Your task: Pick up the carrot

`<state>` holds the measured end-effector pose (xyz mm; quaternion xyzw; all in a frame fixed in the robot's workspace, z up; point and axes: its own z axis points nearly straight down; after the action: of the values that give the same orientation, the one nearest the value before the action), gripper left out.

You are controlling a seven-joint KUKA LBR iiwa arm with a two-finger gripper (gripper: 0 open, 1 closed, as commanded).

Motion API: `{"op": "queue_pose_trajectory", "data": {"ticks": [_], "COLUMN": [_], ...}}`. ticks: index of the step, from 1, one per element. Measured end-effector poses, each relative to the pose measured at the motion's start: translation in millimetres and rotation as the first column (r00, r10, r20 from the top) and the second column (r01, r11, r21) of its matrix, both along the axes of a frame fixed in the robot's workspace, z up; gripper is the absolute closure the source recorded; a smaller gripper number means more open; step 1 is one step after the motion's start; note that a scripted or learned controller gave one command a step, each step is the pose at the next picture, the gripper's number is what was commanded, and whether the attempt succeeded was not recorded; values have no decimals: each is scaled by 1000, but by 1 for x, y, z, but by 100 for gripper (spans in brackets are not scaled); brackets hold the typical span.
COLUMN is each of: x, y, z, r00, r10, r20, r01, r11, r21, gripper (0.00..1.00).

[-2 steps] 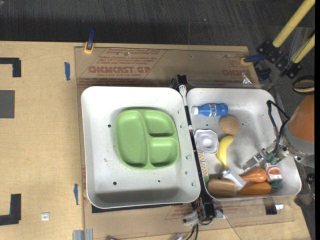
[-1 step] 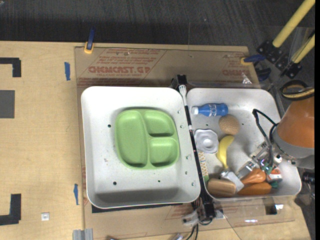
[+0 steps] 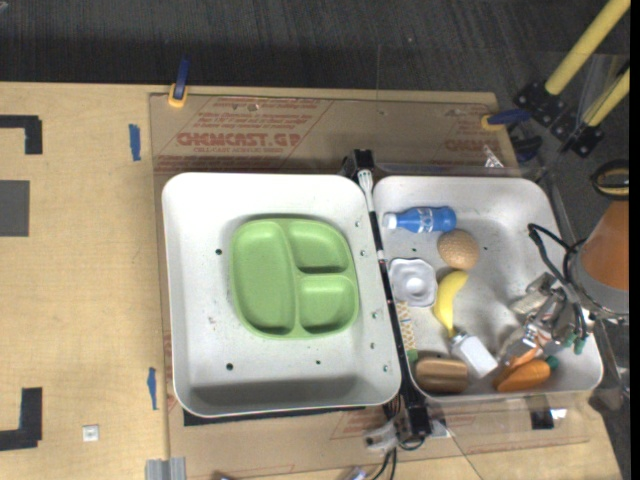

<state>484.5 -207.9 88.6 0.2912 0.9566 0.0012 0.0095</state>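
Observation:
The orange carrot [image 3: 523, 374] lies in the near right corner of the right bin [image 3: 500, 193], its tip pointing left toward a small white bottle [image 3: 472, 352]. My gripper [image 3: 540, 333] hangs over the bin's right side, directly above the carrot's thick end, and seems to reach down to it. Wires and metal parts of the wrist hide the tips. The carrot still rests on the bin floor.
The right bin also holds a blue bottle [image 3: 420, 219], a brown egg-shaped item [image 3: 459, 249], a white cup [image 3: 411, 281], a banana [image 3: 449, 299] and a brown bread roll [image 3: 441, 373]. The left bin [image 3: 200, 298] bears a green divided plate [image 3: 295, 275].

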Motion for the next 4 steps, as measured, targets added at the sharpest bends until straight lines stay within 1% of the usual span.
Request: {"op": "queue_pose_trajectory", "data": {"ticks": [1,2,3,4], "x": [1,2,8,15], "y": [-12,-6,-5,-1], "z": [0,1,2,2], "r00": [999,894,744,611], "r10": [37,448,668,792], "r20": [1,0,17,15], "r01": [-37,-448,-668,-791], "r11": [999,894,744,611], "r21": [3,-6,-15,-12], "gripper": [0,0,0,0]}}
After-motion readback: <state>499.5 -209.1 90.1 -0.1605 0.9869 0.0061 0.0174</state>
